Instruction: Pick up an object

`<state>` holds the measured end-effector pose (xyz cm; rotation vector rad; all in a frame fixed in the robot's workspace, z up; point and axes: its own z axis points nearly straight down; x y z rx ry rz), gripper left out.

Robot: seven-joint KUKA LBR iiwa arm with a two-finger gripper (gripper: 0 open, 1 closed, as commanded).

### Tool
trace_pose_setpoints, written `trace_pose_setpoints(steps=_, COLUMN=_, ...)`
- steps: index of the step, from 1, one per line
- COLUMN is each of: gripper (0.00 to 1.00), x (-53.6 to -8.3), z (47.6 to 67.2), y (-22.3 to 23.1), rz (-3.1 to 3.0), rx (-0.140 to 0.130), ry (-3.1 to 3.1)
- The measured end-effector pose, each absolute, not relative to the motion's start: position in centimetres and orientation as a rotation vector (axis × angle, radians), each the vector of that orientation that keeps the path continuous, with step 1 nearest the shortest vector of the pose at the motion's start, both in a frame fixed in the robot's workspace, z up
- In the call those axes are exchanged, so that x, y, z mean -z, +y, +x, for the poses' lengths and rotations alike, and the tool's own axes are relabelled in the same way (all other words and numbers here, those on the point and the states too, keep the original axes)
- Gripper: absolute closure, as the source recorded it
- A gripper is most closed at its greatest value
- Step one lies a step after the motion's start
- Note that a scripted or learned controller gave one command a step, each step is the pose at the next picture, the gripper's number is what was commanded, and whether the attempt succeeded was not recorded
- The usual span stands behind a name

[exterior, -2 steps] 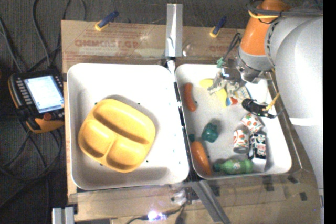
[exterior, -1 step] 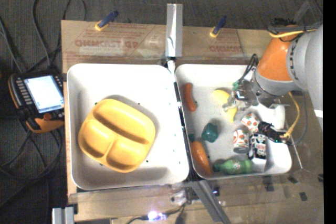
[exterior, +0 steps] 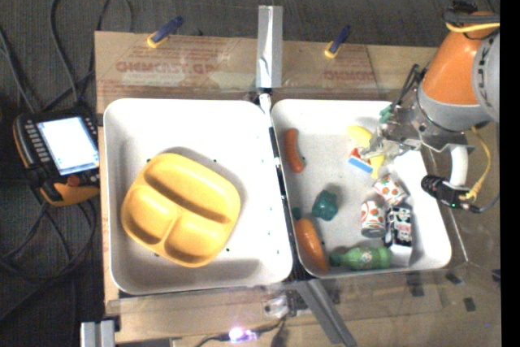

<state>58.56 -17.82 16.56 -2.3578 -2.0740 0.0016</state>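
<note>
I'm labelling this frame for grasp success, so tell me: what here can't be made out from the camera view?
- Gripper: its tip merges with the yellow and blue clutter under it, so a grasp can't be judged.
- Yellow object: partly covered by the gripper, shape unclear.
- Printed cups: too small to read.
- Arm: cut off by the right edge.

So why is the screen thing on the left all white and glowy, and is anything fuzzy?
In the camera view the screen is lit and overexposed, so its contents wash out; the white bins look bright but keep soft shadows under the yellow tray; the small toys near the gripper are slightly blurry, and the floor is dim.
</note>
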Motion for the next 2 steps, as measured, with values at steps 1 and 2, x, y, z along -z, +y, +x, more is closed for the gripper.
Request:
trace_pose_setpoints(steps=1, gripper=1.00, x=-17.1, z=53.7, y=-12.3, rz=-2.207, rx=-0.003, ry=-2.232)
trace_pose_setpoints(steps=2, gripper=1.00, x=-17.7, z=50.8, y=-16.6, rz=-2.346, rx=-0.003, ry=-2.084)
